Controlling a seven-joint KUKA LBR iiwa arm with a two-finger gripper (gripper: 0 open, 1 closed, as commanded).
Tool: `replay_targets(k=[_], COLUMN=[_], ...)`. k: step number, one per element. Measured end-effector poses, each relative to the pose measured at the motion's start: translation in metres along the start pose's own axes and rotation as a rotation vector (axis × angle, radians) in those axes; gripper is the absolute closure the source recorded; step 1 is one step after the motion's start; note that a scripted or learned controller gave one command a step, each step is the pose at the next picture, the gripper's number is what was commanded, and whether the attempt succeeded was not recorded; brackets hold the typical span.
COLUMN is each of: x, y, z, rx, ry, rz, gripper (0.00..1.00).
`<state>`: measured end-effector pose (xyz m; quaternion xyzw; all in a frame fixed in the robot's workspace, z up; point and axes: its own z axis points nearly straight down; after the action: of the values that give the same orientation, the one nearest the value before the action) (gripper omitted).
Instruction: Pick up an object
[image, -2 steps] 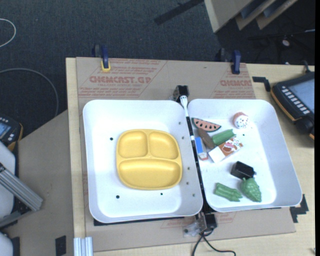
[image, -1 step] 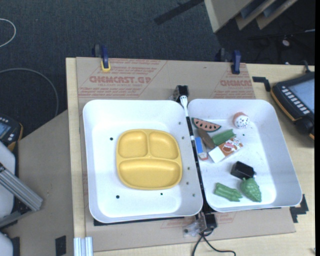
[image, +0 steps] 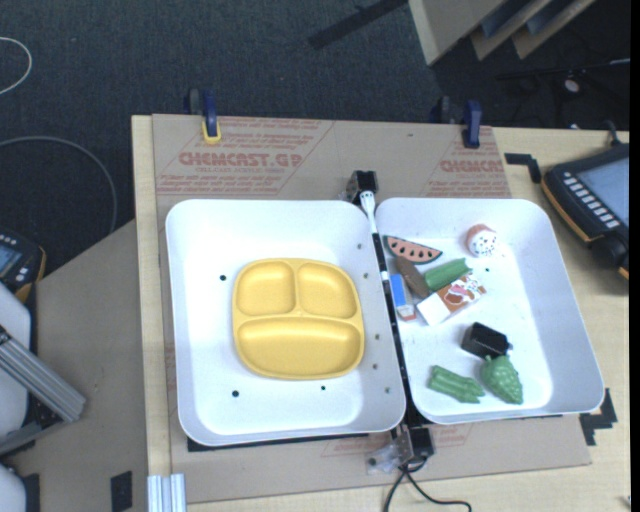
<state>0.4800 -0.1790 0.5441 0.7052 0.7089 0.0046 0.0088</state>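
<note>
A: Where did the objects lie?
B: Watermelon slice (image: 413, 248), black block (image: 486, 340) and green toys (image: 456, 384) sat in the right bin (image: 570, 300); a yellow plate (image: 297, 318) lay in the left bin (image: 195, 300).
A: And the gripper's state?
B: Couldn't tell.

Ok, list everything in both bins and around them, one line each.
left bin: one, white, left half of bench
divided plate: one, yellow, centre of left bin
right bin: one, white, right half
watermelon slice: one, red and green, top of right bin
round ball: one, white and red, upper right
green vegetable: one, middle
white packet: one, white with red, middle
black block: one, lower right
green toys: two, bottom of right bin
clamps: two, blue and yellow, board's far edge
</note>
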Motion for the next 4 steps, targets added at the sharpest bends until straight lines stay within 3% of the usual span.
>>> replay_targets(k=[1,2,3,4], x=[-0.012,0.015,-0.013,0.044], y=[-0.003,0.0,-0.004,0.0], z=[0.096,0.012,0.133,0.05], rx=[0.027,0.007,0.031,0.008], ry=[0.008,0.002,0.009,0.004], rz=[0.007,0.001,0.009,-0.002], gripper=[1.0,1.0,1.0,1.0])
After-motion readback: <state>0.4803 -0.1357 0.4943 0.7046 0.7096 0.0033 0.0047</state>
